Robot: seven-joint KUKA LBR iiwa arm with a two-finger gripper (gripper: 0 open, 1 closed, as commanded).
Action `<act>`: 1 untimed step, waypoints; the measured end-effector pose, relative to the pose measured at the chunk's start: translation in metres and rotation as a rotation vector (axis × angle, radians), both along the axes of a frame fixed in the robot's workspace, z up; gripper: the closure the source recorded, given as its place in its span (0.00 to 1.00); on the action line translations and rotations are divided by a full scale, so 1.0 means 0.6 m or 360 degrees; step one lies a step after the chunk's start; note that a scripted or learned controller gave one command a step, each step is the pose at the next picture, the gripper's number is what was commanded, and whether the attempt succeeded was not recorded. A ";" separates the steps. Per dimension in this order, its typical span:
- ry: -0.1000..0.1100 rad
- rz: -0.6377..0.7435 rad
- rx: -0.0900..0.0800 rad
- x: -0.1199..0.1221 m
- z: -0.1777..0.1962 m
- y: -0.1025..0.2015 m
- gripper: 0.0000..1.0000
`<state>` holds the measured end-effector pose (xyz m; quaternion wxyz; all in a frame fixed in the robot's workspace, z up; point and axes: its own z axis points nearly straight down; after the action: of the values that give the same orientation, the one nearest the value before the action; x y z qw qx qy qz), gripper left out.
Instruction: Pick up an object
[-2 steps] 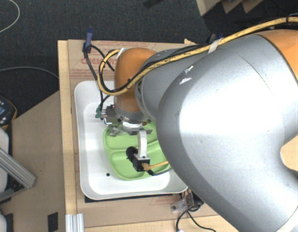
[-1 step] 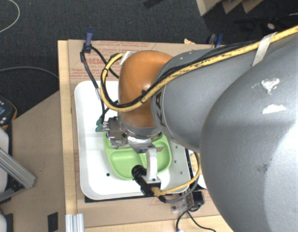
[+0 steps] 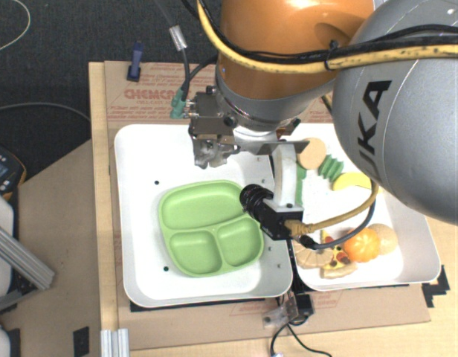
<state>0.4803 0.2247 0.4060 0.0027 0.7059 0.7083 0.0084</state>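
A light green plate [image 3: 207, 229] with three compartments lies in the left bin [image 3: 136, 199], filling most of its middle. My gripper [image 3: 212, 151] hangs over the far part of that bin, just beyond the plate's far rim, with nothing seen in it. The right bin [image 3: 415, 262] holds several toy foods: a tan round disc [image 3: 313, 155], a green ridged piece [image 3: 331, 168], a yellow piece [image 3: 352, 181], an orange fruit [image 3: 363, 245] and a flat pizza-like slice [image 3: 323, 262]. The arm hides much of the right bin.
The bulky grey and orange arm [image 3: 303, 43] covers the upper right of the view. Both bins sit on a cardboard sheet [image 3: 110, 110]. A blue clip [image 3: 134, 62] lies at the sheet's far left edge, and cables run across the dark floor.
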 end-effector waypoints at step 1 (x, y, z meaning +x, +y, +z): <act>-0.0004 -0.0001 0.0001 0.013 0.231 -0.001 1.00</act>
<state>0.4879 0.2242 0.5446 0.0034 0.7062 0.7080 0.0095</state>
